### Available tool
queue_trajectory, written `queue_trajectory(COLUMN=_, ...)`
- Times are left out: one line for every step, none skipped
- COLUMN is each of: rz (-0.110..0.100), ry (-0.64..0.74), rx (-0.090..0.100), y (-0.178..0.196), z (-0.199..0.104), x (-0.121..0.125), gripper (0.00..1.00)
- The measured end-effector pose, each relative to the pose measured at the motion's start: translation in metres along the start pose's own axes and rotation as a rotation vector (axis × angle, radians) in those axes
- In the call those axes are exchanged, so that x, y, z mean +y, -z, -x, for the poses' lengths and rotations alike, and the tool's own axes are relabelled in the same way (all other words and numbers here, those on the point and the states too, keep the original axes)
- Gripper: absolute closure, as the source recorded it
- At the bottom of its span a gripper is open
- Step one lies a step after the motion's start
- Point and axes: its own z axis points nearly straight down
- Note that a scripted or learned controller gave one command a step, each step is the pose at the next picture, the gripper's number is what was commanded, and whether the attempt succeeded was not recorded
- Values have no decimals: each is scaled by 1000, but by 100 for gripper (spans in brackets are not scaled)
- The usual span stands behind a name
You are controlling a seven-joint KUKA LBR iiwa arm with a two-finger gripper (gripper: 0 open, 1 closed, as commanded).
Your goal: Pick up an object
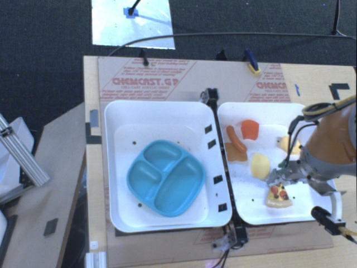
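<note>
The right bin (245,214) holds several toy foods. A pizza slice (279,196) lies near its front. A yellow round piece (260,165) sits in the middle, an orange-red block (250,129) at the back, and a brown-orange sausage (236,143) left of them. A pale yellow piece (285,144) is partly hidden by the arm. My gripper (277,177) hangs low over the right bin, just above the pizza slice and right of the yellow round piece. I see nothing held in it.
The left bin (120,127) holds a blue divided plate (165,176). A black-marked divider (218,161) runs between the bins. The arm's orange band (332,135) covers the right bin's right side. Cables hang near the bench's front right corner.
</note>
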Motion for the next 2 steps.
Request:
queue_trajectory(rz=1, ry=2, rx=-2, y=45, z=3, x=8, gripper=100)
queue_trajectory(rz=4, ry=3, rx=-3, y=106, z=-1, x=4, gripper=100)
